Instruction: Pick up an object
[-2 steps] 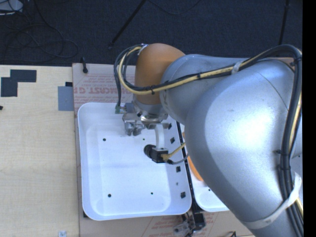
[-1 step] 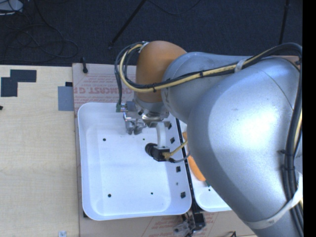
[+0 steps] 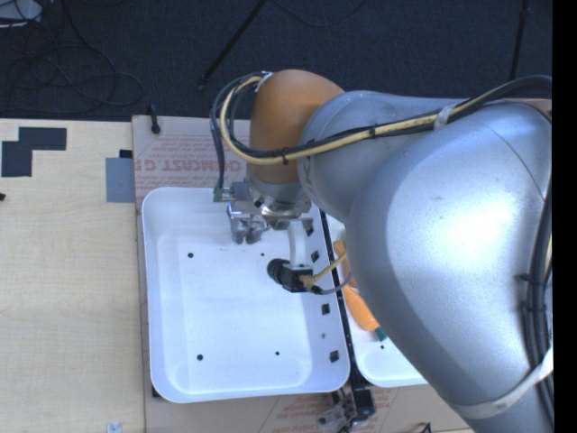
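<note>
- Camera view, and the big grey arm [image 3: 451,242] sweeps in from 3 o'clock, covering most of the right half of the scene.
- Its orange band [image 3: 288,106] sits up at 12 o'clock, with the wrist pointing down below it.
- The gripper [image 3: 245,228] is over the left shallow white plastic bin [image 3: 162,332], at the bin's 12 o'clock, close to the far wall.
- Spread or closed? I can't tell from this angle, and nothing can be seen in its hold.
- Whether it touches the bin floor, I can't tell either.
- The task's thing: a long orange object [image 3: 361,309] with a green tip, lying in the right shallow white plastic bin [image 3: 392,373].
- It lies at 4 o'clock from the gripper, well apart from it, just beside the wall the two bins share.
- The arm hides its upper end; its green tip points toward 5 o'clock.
- Small black dots [image 3: 200,357] mark the left bin's floor.
- A brown cardboard sheet with red print [image 3: 180,156] shows beyond the bins at 11 o'clock.
- Out at 9 o'clock runs the pale wooden bench [image 3: 63,287], with a dark blue stepped patch [image 3: 32,147] and a grey rectangle [image 3: 118,179] on it.
</note>
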`<state>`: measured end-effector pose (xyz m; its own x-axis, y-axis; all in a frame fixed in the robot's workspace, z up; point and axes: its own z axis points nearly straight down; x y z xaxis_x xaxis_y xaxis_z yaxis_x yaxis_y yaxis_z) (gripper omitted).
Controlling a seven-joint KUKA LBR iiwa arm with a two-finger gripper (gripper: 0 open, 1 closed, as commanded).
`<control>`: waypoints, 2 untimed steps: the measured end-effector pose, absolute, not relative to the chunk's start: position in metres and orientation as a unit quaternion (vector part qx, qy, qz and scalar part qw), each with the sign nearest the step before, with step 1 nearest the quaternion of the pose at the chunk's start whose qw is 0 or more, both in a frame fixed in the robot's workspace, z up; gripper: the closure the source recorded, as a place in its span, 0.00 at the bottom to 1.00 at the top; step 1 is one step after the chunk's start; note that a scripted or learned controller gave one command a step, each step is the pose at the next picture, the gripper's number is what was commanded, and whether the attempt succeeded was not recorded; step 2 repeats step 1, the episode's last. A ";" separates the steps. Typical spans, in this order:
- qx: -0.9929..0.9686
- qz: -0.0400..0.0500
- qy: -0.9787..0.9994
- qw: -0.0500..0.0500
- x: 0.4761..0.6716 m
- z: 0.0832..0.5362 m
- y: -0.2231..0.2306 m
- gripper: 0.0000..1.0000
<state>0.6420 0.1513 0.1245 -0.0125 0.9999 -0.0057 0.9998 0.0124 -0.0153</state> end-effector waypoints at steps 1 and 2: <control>-0.705 -0.002 -0.709 0.000 0.615 0.196 0.197 1.00; -0.705 -0.002 -0.709 0.000 0.615 0.196 0.197 1.00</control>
